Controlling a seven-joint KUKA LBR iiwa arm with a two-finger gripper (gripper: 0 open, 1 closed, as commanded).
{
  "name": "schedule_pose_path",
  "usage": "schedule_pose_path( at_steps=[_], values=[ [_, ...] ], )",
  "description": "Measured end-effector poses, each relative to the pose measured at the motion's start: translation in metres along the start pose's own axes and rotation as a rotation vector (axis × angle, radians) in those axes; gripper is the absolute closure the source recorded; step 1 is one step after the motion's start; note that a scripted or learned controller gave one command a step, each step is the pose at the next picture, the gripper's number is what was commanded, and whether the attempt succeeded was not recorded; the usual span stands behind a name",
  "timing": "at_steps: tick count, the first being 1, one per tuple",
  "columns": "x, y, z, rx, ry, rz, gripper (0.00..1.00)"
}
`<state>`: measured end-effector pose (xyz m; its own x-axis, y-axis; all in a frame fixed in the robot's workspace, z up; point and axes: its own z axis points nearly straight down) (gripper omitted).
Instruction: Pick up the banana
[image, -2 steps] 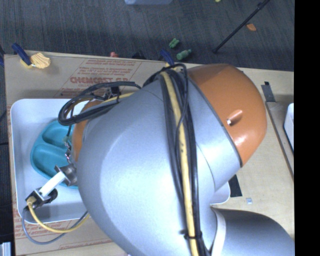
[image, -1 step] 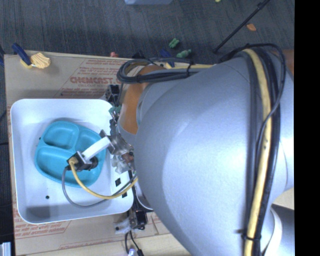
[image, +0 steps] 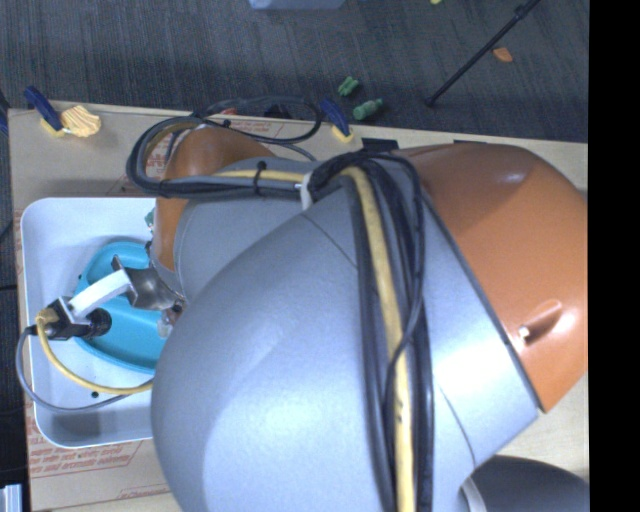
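Grey arm casing (image: 290, 370) rises close under the camera and covers most of both bins, with a bundle of black and yellow cables (image: 385, 300) running along its top.

At its far tip the claw (image: 150, 288) is down inside the left bin (image: 40, 230), and whether it is released or clenched cannot be told, because the wrist hides it from above. It sits against the right side of a rounded blue object (image: 125, 328), which lies about midway between the bin's far and near walls. No object can be seen gripped in the claw.

Where the banana lies cannot be told. The visible floor of the left bin holds only the blue object, so the fruit is probably somewhere beneath the arm.

The low position of the claw suggests a reach into this bin, though it seems to be meeting the blue object rather than the fruit.

Moving outward, the wrist bends steeply downward from an orange joint (image: 205, 160) over the bin's far edge. The arm then sweeps back toward the right, where the wide orange band (image: 500, 250) crosses it.

Beyond the bin, a blue and yellow clamp (image: 65, 118) sits at the bench's (image: 100, 150) far left corner.
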<state>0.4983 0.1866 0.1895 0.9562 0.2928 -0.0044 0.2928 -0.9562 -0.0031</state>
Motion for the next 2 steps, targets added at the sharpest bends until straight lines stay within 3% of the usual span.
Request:
schedule_pose_path(
  at_steps=[1,2],
  values=[
    [-0.039,0.052,-0.090,-0.001,0.000,-0.054,1.00],
    [-0.046,0.089,-0.073,0.001,-0.001,-0.393,1.00]
  ],
)
